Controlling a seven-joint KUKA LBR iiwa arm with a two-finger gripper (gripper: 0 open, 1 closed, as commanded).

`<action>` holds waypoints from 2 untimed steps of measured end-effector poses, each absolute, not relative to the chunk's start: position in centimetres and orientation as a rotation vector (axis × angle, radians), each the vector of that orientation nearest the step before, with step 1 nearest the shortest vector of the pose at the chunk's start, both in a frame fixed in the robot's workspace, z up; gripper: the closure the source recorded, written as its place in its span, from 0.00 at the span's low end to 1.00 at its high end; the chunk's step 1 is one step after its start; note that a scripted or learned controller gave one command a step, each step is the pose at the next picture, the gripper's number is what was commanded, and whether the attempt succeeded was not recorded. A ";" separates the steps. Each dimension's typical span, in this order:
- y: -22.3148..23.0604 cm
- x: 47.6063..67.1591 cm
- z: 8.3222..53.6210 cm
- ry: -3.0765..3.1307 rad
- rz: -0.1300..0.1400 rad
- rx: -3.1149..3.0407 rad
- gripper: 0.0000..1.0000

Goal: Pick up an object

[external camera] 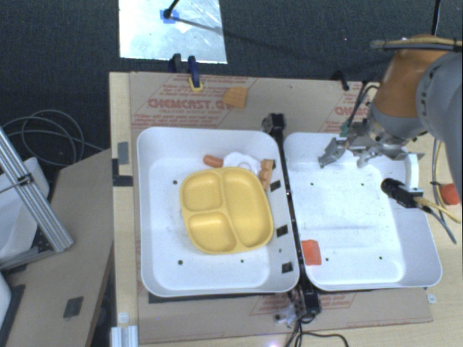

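My gripper (343, 159) hangs over the far edge of the right bin (362, 226), fingers spread open with nothing between them. A small red-orange block (310, 251) lies at that bin's near left corner, well away from the gripper. In the left bin (148, 215) sits a yellow divided plate (224, 212). Behind the plate are an orange sausage-shaped piece (213, 161), a white object (242, 163) and a small brown piece (266, 170) by the right wall.
Both bins rest on a cardboard sheet (304, 96) that carries a tan scrap (235, 97) and a blue and yellow clamp (192, 73). A shiny foil sheet (173, 20) lies behind. Cables and a metal frame (32, 194) stand at the left.
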State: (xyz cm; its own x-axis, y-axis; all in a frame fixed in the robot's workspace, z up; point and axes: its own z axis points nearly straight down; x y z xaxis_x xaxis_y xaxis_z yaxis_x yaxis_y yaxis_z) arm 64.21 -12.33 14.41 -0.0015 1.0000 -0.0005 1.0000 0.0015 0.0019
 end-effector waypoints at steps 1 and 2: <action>-13.2 67.0 11.6 2.225 0.003 2.215 0.00; -9.9 66.9 11.6 2.228 0.004 2.213 0.00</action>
